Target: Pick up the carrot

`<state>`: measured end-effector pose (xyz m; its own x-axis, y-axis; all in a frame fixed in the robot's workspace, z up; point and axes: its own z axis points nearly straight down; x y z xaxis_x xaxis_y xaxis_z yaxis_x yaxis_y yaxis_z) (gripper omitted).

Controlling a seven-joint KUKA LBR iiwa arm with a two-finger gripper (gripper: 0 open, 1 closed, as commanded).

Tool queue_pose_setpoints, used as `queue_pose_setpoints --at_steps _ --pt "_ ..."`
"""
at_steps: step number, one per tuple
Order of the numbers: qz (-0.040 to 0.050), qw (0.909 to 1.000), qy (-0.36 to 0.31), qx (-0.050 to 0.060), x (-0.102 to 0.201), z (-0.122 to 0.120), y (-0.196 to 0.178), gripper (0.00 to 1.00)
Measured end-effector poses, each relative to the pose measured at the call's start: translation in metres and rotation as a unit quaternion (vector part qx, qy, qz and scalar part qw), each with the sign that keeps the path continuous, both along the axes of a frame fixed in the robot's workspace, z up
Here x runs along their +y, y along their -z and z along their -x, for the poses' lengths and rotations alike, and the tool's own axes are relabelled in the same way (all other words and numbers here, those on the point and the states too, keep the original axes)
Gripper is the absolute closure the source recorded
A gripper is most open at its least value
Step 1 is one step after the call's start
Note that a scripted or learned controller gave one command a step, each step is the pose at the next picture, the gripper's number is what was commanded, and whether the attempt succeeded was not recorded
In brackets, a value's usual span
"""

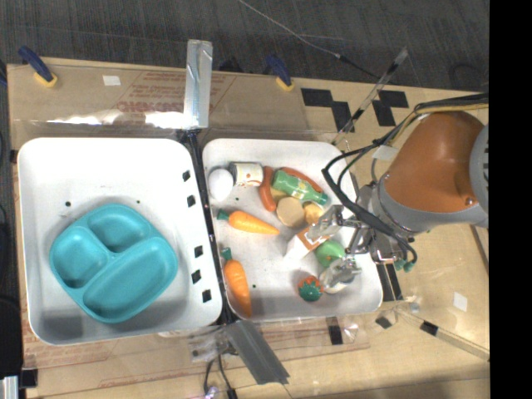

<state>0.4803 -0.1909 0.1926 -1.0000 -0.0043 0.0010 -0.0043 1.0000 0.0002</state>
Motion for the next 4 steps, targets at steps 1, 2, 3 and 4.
queue_pose_setpoints --at_steps 1,2,3,4 --pt "0.0001 0.9943 0.106 -0.001 0.018 -0.046 0.101 0.0" --pt "-0.0002 0.9645 0.264 -0.002 0.078 -0.081 0.091 0.0" --pt "0.0005 0.833 0.553 0.0 0.098 -0.11 0.101 0.0" --pt "0.0015 0.836 0.549 0.002 0.1 -0.111 0.091 1.0"
